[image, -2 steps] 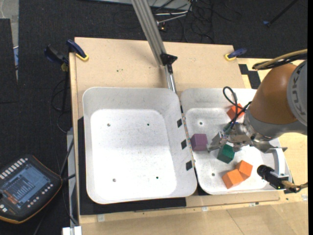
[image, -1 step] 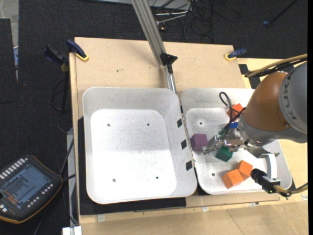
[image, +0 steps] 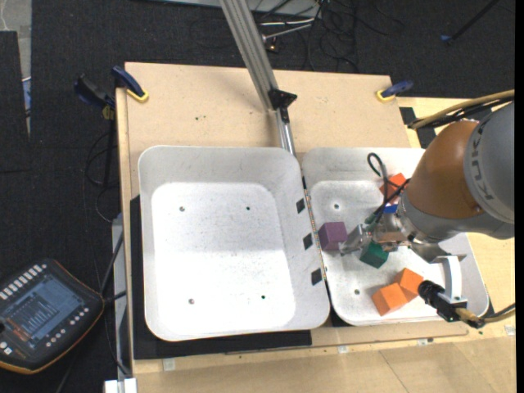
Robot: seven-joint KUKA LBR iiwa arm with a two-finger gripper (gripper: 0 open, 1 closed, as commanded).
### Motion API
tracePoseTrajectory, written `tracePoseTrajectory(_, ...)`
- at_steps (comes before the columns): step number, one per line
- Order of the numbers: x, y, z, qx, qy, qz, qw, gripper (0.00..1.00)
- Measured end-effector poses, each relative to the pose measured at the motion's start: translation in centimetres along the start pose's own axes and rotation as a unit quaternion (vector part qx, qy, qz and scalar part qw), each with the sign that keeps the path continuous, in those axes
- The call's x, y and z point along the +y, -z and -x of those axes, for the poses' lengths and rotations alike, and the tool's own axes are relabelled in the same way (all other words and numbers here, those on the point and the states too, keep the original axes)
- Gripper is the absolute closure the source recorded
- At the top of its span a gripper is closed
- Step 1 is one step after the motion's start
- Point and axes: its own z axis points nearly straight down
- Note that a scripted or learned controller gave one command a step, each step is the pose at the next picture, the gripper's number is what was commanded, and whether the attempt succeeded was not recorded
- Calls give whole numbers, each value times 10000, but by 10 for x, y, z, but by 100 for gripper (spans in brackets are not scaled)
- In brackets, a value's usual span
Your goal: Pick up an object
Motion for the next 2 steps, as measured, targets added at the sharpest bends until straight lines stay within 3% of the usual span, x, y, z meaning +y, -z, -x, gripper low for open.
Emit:
tracePoseTrajectory(1, 2, 10, 0, -5, 5, 27, 10000, 100)
tracePoseTrajectory(2, 2, 54, 5, 38, 16, -117, 9999, 100)
